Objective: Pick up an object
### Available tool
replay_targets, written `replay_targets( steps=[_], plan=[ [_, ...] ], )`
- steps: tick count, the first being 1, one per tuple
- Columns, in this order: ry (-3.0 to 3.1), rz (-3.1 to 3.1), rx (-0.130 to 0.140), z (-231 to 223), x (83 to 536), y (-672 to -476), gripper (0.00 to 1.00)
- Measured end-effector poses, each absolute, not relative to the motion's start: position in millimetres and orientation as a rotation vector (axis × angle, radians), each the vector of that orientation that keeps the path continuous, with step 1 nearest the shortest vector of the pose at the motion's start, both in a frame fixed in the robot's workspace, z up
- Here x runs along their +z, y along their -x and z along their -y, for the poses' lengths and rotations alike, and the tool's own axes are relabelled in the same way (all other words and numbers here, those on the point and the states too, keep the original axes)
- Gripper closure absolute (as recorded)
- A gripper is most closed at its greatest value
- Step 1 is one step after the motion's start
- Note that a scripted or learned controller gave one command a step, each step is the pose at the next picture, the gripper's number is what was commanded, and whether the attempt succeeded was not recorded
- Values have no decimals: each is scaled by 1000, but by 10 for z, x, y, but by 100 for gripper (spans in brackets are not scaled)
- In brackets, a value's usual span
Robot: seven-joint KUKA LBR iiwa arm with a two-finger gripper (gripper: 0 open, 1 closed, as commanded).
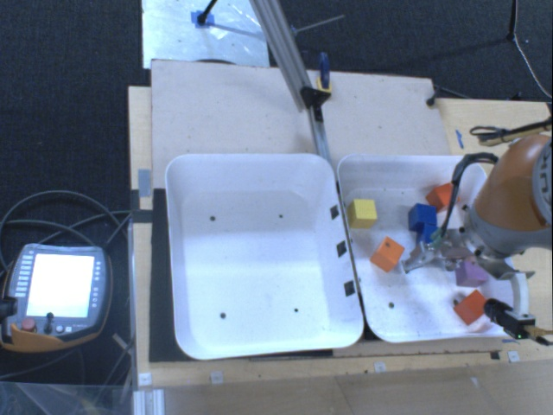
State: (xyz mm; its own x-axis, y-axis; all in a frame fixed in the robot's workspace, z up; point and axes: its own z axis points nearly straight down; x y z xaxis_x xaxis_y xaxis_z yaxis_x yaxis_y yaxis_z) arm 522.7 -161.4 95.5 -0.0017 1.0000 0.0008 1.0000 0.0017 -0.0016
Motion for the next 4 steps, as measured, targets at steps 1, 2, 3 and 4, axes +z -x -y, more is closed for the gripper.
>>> replay_targets(
  steps=[1, 2, 3, 4],
  plan=[
    [2219, 2228, -3, 1618, 1088, -5241, 100],
    [2222, 2232, -5, 1671, 1647, -5352, 100],
    [2221, 2232, -6, 1676, 2149, -5371, 100],
    [2211, 2233, -6, 1186, 2252, -5507, 100]
  ],
)
